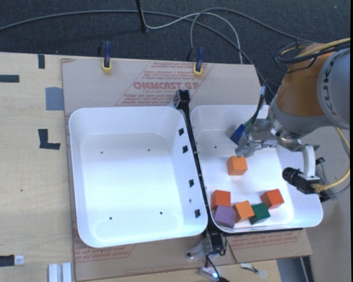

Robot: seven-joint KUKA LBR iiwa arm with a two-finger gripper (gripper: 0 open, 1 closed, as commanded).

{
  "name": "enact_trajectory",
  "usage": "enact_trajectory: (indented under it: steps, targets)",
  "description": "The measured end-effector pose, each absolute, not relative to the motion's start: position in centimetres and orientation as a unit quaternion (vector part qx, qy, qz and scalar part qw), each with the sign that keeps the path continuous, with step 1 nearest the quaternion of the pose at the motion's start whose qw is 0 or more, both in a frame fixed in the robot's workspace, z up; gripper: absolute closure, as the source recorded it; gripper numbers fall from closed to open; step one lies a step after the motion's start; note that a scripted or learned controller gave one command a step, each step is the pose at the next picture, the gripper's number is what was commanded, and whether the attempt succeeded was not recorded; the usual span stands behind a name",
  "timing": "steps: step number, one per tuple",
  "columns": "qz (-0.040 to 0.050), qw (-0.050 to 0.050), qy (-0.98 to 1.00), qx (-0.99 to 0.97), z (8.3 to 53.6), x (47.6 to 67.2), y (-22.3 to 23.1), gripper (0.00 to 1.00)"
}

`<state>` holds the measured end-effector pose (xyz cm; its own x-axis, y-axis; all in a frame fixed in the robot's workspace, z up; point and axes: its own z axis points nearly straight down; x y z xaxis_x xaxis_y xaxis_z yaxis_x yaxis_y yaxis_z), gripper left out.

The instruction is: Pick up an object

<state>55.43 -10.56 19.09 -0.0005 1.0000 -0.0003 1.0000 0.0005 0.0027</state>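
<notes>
Orange wooden-looking cube sits alone in the right white bin, probably light and rigid; grip opposite flat faces. Gripper hovers just above, its state unreadable.

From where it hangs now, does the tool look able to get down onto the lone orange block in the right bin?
Probably yes. The orange block lies apart from the other blocks, just below the tool, with bare bin floor around it.

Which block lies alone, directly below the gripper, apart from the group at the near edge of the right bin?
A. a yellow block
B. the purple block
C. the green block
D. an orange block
D: an orange block lies by itself just under the gripper in the right bin.
</notes>
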Motion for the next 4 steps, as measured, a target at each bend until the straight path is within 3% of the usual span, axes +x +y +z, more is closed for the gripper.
enact_trajectory:
  steps: [1,4]
  targets:
    - [0.0001,0.0,0.707,0.707,20.2,55.4,-10.6,1.0]
    - [0.0003,0.0,0.709,0.705,23.7,54.0,5.2,1.0]
